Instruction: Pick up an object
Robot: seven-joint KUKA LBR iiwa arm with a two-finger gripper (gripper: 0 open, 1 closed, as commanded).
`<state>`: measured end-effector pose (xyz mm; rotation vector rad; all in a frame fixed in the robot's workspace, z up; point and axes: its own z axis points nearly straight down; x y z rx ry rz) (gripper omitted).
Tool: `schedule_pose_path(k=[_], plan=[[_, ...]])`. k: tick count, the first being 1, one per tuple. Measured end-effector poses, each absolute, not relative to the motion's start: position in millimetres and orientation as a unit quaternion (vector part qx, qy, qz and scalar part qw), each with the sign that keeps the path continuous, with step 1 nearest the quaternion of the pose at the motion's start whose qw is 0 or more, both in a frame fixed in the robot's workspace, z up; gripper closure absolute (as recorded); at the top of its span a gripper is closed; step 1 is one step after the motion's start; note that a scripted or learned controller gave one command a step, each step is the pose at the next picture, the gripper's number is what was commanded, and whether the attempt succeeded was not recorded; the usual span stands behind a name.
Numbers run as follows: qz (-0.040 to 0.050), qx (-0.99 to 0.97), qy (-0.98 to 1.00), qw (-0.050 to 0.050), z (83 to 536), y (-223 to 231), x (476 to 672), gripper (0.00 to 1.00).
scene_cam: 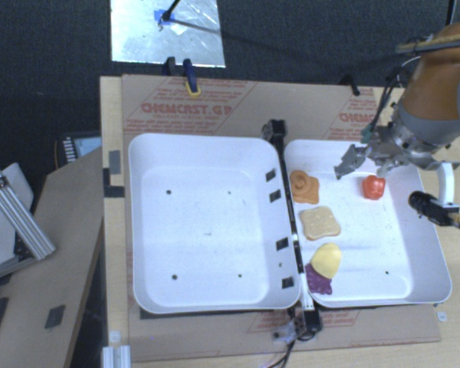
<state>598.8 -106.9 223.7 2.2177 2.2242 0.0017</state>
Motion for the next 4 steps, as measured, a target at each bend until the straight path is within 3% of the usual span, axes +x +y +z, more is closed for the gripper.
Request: schedule_pose_path(k=[1,2,3,4], plan=[[0.0009,0.707,0.708,0.002,291.8,-124.1,583.4,0.0],[0.0016,0.706,0.709,0.003,301.0,-123.8,584.5,1.0],[0.0042,0.708,0.707,0.009,449.5,-162.4,571.0,1.0],[0.0022,0.708,0.706,0.006,541.3,-200.2,513.2,1.0]])
